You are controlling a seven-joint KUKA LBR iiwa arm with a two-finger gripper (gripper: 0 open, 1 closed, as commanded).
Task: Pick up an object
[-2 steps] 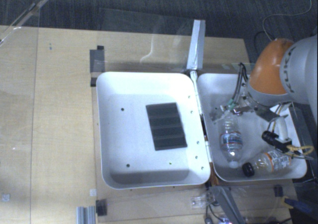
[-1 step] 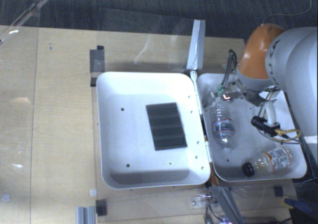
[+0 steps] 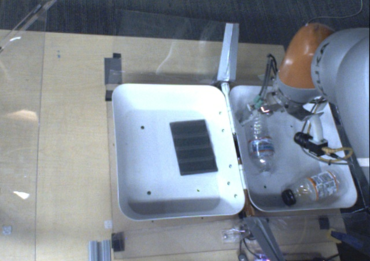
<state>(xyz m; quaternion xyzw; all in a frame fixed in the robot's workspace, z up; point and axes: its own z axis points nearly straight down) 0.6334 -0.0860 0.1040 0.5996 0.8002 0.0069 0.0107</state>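
A clear plastic bottle with a blue label [image 3: 261, 146] lies lengthwise in the right bin [image 3: 341, 199], near its left wall. A second clear bottle with an orange label and a dark cap [image 3: 312, 187] lies along that bin's front edge. A flat black ridged pad [image 3: 193, 146] rests in the middle of the left bin [image 3: 133, 138]. My gripper [image 3: 258, 108] hangs at the far left of the right bin, just above the top end of the blue-label bottle, below the orange wrist band [image 3: 303, 51].
The grey arm body [image 3: 347, 69] covers the right bin's far right corner. A cable and black fitting [image 3: 312, 143] hang over the bin's right side. A metal divider post [image 3: 227, 57] stands behind the gap between the bins.
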